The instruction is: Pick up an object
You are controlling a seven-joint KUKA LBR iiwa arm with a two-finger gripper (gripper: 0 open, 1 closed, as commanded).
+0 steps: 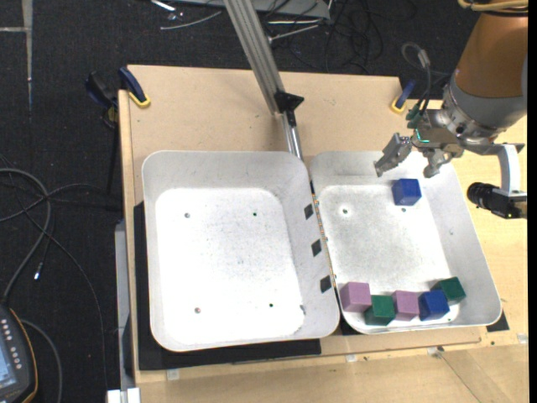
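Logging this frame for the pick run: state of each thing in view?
hand: open, holding nothing, above the far end of the right bin
lone blue cube: loose on the floor of the right bin, just below the hand
five cubes, near edge of the right bin: clustered, untouched
left bin: flat on bench
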